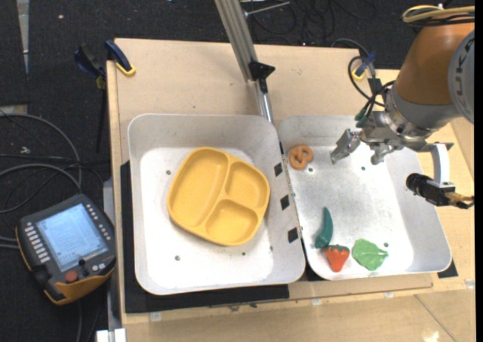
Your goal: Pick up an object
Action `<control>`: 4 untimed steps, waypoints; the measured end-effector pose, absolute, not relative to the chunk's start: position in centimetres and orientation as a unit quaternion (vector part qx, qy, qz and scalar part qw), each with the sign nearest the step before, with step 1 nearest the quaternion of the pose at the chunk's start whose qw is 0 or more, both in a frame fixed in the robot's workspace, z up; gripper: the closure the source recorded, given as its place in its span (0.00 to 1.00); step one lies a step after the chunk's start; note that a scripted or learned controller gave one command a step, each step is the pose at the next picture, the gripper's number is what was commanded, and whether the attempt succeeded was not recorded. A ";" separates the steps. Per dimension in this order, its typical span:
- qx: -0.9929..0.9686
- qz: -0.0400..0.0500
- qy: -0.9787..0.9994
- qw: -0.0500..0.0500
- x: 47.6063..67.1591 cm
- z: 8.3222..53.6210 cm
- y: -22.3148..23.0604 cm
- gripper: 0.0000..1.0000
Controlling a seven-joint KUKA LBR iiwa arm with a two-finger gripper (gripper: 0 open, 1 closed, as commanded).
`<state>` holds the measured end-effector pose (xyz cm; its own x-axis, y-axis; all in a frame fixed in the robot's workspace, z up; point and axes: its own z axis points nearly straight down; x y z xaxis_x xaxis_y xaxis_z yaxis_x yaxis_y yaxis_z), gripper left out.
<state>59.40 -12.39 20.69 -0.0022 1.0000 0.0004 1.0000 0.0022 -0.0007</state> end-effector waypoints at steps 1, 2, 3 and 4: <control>-0.707 0.000 -0.708 0.000 59.4 20.7 -12.4 0.00; -0.707 0.002 -0.707 0.003 58.7 14.4 -12.6 0.00; -0.707 0.001 -0.707 0.000 58.7 9.3 -12.5 0.00; -0.707 -0.001 -0.707 -0.001 58.8 10.6 -12.5 1.00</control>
<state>58.83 -12.52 10.61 0.0002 1.0000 -0.0008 1.0000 -0.0002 0.0025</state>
